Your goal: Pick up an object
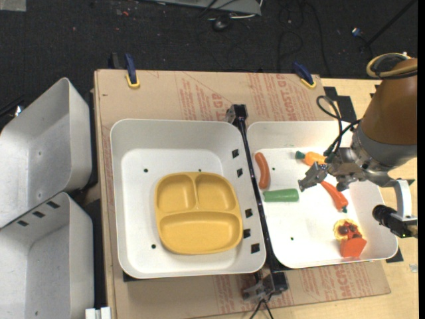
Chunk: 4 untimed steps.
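1. Two white bins sit side by side on a brown board [199,88]; the left bin [126,178] holds a yellow tray [198,212] with three compartments, lying flat near the middle.
2. The right bin [292,251] holds the small items. A red sausage [263,169] lies lengthwise close to the wall between the two bins.
3. A green block [281,195] lies flat just below the sausage's lower end, near it; whether they touch cannot be told.
4. An orange carrot [309,157] lies near the bin's far side, right beside the gripper.
5. A red pepper [335,195] lies slanted just under the gripper.
6. An orange piece [350,239] with a darker patterned top sits in the near right corner, well apart from the rest.
7. The arm [392,111] enters from the right, and the gripper [317,176] hangs low over the right bin between carrot and pepper.
8. How the jaws stand cannot be told; nothing is seen between them.
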Tool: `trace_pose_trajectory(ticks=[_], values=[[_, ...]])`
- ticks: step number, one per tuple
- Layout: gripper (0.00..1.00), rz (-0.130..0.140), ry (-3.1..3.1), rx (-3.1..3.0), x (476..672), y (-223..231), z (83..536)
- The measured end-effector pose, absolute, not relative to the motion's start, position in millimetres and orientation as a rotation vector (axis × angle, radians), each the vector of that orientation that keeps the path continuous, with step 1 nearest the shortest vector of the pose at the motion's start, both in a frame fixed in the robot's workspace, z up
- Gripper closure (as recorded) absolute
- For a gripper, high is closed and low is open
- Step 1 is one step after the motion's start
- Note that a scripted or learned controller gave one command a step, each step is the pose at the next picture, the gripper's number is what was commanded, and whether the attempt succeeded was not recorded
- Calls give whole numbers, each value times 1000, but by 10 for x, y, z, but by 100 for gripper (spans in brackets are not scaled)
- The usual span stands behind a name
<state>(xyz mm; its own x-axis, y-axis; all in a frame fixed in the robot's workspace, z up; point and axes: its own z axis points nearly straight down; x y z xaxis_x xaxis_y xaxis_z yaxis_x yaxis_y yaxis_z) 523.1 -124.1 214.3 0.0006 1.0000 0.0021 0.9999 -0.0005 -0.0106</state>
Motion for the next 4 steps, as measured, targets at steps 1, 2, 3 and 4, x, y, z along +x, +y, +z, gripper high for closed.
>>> trace_pose_trajectory(ticks=[1, 2, 3, 4], values=[[0, 0, -2222, -2220, 5254, -1241, 2188], [0, 5, -2216, -2220, 5154, -1260, 1695], [0, 5, -2217, -2218, 5156, -1152, 1126], [0, 3, -2218, -2220, 5150, -1146, 907]])
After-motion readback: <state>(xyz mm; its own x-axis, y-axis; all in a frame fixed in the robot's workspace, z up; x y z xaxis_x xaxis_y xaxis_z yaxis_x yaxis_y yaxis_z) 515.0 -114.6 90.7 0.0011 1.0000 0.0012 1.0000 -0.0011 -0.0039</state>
